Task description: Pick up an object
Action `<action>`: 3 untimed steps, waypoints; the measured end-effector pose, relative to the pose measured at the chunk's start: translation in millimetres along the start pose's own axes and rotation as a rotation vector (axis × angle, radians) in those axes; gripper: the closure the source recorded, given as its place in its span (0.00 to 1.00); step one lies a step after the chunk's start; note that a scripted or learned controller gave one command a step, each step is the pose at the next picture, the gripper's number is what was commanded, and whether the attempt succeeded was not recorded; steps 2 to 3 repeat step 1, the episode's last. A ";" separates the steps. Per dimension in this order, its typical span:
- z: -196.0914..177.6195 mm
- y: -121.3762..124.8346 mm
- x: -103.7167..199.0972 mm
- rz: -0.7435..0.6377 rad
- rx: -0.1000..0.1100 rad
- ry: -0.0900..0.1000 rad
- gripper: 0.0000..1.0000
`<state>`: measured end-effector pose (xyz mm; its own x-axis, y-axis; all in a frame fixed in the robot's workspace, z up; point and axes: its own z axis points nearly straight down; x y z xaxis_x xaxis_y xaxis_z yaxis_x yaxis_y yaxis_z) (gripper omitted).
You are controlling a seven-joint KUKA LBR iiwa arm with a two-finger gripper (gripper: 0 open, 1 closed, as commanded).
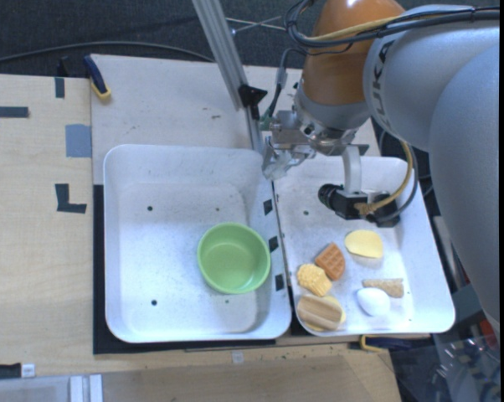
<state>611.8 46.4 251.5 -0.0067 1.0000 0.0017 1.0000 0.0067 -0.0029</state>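
Note:
My gripper (274,167) hangs over the back end of the divider between the two bins, well behind the toys. In the right bin (419,304) a group of toy foods lies near the front: a brown waffle (331,260), a yellow corn piece (313,280), a hot dog bun (320,311), a white egg (372,301), a tan wedge (384,286) and a pale yellow slice (364,244). A green bowl (233,258) stands upright in the left bin (135,224), near its right wall.
A slanted metal pole (223,48) runs down from the top to the bins' back edge, just left of the gripper. The grey arm and its orange band (352,40) overhang the back right of the right bin. A blue-yellow clamp (96,78) lies on the bench at the back left.

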 end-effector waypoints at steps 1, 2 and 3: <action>19.2 -13.2 51.3 0.000 0.002 -0.001 1.00; 19.2 -13.2 51.3 0.000 0.002 -0.001 1.00; 19.2 -13.2 51.3 0.000 0.002 -0.001 1.00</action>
